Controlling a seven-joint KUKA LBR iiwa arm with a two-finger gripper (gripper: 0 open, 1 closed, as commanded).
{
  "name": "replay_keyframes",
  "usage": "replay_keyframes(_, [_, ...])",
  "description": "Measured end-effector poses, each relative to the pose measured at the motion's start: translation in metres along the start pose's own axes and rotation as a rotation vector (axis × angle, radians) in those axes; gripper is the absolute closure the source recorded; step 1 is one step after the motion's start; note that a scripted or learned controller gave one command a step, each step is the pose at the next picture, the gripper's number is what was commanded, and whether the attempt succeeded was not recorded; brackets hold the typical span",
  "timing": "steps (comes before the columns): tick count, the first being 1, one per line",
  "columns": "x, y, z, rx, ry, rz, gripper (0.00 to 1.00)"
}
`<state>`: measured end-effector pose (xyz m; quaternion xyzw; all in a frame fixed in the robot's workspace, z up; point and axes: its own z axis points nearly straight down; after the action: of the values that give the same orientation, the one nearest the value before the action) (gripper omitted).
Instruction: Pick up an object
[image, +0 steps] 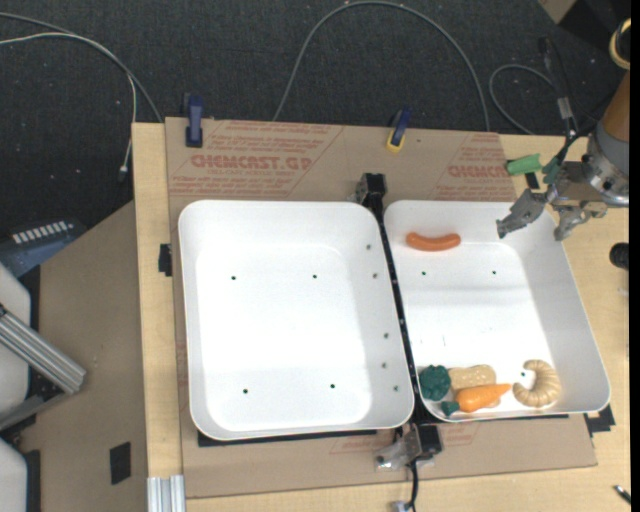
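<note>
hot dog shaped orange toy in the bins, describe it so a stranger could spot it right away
Start at the right-hand shallow white bin and look to its far end. The orange sausage-shaped toy lies there alone on the floor, lengthwise across the bin. The other toys cluster at the near end, including a pointed orange carrot.

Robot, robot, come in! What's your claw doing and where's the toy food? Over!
End effector open, holding nothing, above right bin's far right corner. Sausage at far edge. Croissant, carrot, broccoli bunched at near edge. Nothing blocking.
</note>
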<state>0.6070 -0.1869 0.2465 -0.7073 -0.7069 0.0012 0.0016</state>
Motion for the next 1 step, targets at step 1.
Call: replay_keyframes(1, [0.0001,0.001,-0.0027,-0.005,-0.001,-0.001,0.0])
